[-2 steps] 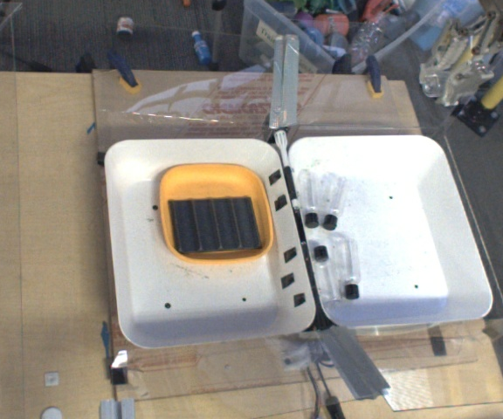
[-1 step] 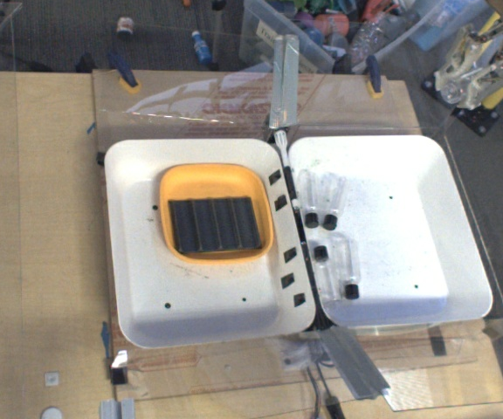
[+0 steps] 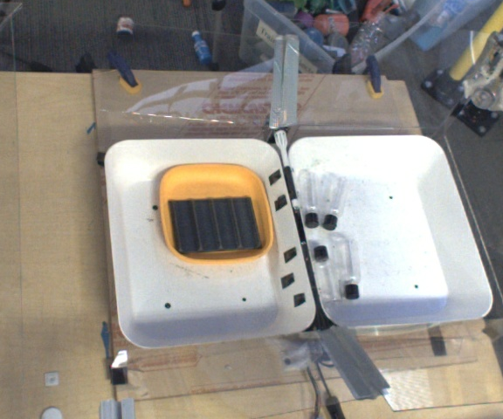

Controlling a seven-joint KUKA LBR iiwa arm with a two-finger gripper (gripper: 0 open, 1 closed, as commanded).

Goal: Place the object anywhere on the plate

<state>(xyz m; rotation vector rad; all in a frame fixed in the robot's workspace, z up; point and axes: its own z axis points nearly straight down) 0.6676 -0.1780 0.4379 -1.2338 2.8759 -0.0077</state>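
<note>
Ridged and dark, the object (image 3: 215,225) lies flat inside the orange plate (image 3: 173,186) — a black rectangular block with lengthwise grooves, filling most of the plate's floor. The plate sits in the left bin (image 3: 138,304), toward the upper middle of that bin, its rounded rim bare all around the block.

Right of the divider, the right bin (image 3: 426,234) holds several clear plastic tubes with black caps (image 3: 326,206) — they gather along its left wall, just beside the divider, some near the bin's top and others lower down. How many tubes there are is hard to tell, as they are transparent against the white.

Both bins rest side by side on the tabletop (image 3: 33,234). At the upper right of the frame a clear storage tub (image 3: 339,7) holds a jumble of colourful items.

The tool is out of the frame.
</note>
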